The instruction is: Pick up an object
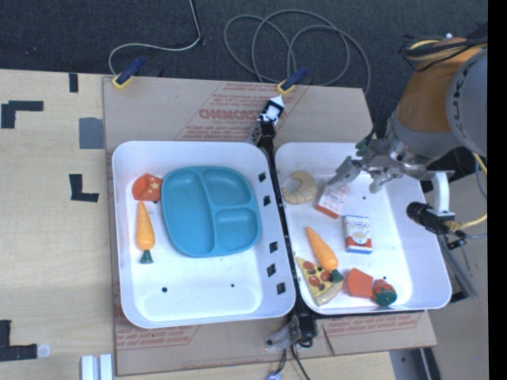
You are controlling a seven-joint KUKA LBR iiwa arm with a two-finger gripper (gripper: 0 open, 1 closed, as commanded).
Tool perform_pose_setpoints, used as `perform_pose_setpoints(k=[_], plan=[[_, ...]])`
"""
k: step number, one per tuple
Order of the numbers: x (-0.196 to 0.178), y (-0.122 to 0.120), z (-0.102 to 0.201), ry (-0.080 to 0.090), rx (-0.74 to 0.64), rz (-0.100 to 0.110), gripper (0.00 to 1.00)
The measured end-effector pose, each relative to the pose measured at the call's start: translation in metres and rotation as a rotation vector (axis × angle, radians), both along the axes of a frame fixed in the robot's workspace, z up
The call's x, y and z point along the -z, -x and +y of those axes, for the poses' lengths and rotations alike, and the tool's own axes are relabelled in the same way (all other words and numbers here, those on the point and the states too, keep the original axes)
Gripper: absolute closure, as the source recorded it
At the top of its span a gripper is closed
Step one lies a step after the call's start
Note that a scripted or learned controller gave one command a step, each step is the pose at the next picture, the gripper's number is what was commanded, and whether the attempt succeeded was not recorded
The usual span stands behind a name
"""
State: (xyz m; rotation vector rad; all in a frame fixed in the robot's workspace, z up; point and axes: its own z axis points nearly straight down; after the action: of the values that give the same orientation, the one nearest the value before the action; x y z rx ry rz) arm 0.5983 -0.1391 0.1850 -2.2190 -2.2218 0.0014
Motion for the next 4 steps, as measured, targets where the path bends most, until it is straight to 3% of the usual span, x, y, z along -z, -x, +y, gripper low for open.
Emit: perform_pose_setpoints(k=[1,2,3,4], plan=[[0.095,0.019,0.016,0.004,0.000,-0.013,0.00],[0.089,0.055,0.046,0.000,0.000,0.001,0.00],[0.099,0.084,0.040,0.001,0.000,-0.007,0.00],[0.099,0.011,0.043,0.002,0.000,-0.006,0.00]])
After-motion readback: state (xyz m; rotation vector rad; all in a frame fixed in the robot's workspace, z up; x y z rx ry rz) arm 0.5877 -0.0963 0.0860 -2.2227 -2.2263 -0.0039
